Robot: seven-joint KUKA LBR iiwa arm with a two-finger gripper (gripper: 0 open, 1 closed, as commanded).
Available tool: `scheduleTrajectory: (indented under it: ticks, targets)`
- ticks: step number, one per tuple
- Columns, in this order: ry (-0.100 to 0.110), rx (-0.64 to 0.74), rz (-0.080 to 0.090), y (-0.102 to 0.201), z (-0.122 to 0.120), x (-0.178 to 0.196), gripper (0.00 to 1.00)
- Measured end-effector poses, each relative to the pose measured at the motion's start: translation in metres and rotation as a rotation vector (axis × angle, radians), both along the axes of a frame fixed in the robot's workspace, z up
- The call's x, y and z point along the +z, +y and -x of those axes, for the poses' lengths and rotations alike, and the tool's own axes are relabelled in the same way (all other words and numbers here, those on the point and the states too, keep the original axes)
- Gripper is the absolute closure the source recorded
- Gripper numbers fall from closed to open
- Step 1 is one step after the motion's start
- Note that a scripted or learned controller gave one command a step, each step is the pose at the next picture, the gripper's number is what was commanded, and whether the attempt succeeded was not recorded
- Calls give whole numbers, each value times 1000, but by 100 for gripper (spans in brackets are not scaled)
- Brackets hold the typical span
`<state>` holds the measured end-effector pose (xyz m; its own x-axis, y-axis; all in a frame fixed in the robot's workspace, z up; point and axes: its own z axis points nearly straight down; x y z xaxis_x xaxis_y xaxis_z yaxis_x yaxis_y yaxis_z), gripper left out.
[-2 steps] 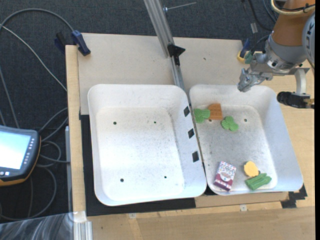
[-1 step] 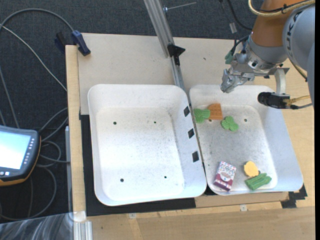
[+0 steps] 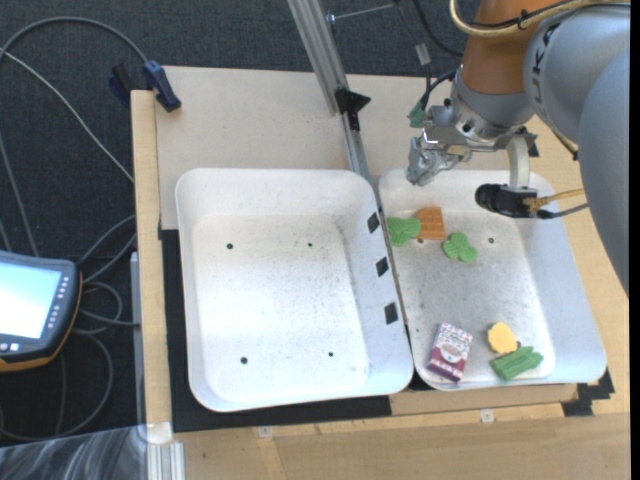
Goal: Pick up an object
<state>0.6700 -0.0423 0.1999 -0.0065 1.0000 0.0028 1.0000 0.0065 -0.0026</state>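
Note:
My gripper (image 3: 422, 171) hangs over the far left corner of the right bin (image 3: 500, 288), with nothing visible in it. Just in front of it lie a green leafy piece (image 3: 404, 231), an orange-brown block (image 3: 431, 224) and a second green piece (image 3: 460, 248). Near the bin's front edge sit a small purple and white box (image 3: 451, 351), a yellow piece (image 3: 502, 337) and a green ridged piece (image 3: 516, 362).
The left bin (image 3: 270, 298) lies beside the right one, their rims meeting at a ridge (image 3: 385, 268). A metal pole (image 3: 320, 48) slants up from the back between the bins. A black part of the arm's tooling (image 3: 505, 199) juts over the right bin's far side.

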Motion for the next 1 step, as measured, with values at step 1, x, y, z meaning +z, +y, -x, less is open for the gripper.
scheduleTrajectory:
  ticks: [1]
  targets:
    - [-4,0,0,50,-4,2,100]
